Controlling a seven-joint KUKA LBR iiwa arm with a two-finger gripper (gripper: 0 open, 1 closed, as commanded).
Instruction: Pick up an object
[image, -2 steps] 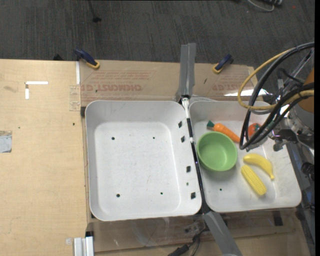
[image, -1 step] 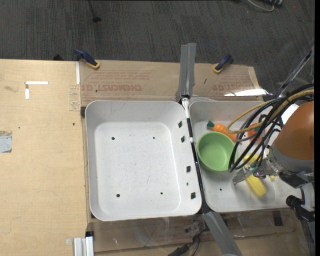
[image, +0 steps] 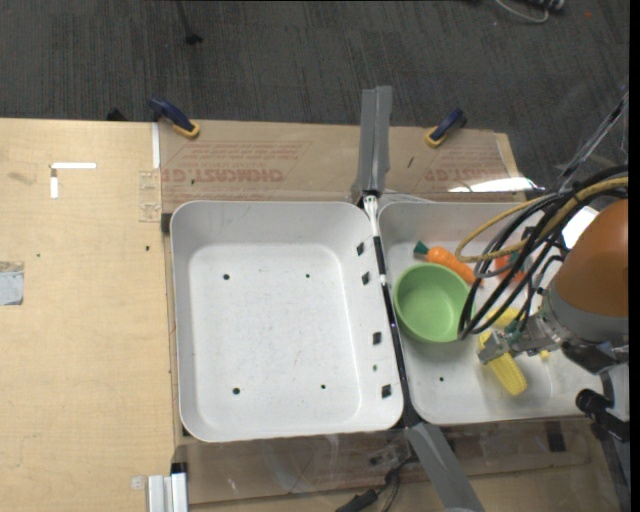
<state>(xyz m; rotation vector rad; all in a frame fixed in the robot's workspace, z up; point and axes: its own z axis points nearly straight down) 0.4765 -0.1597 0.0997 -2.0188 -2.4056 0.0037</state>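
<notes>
1. The wide wooden bench top (image: 70, 330) of pale plywood fills the left part of the view and runs under both bins. A sheet of brown cardboard (image: 260, 165) with red printed letters lies on it behind the bins.

2. The left shallow white plastic bin (image: 195, 225) is a rounded rectangle with a few small dark holes in its floor. It touches the right bin along a middle seam with small black clips.

3. The right shallow white plastic bin (image: 440, 395) holds all the loose things. Part of it is covered by the arm and its cables.

4. The grey robot arm with the orange band (image: 600, 270) enters from the right and hangs over the right side of the right bin. A bundle of black and yellow cables (image: 520, 235) loops from it across the bin.

5. The round green plastic bowl (image: 430, 300) stands upright in the right bin, close to the middle seam, with its opening up.

6. The orange carrot-shaped toy (image: 450, 262) lies just behind the bowl, touching its far rim or nearly so; a small green tip shows at its left end.

7. The yellow corn-shaped toy (image: 508, 372) lies on the bin floor to the right of the bowl, tilted, near the front wall.

8. The gripper (image: 505, 345) is low over the upper end of the yellow toy. I cannot tell how it stands, and I cannot tell if it touches the toy.

9. Two blue and orange clamps (image: 175, 117) hold the back edge of the cardboard.
</notes>
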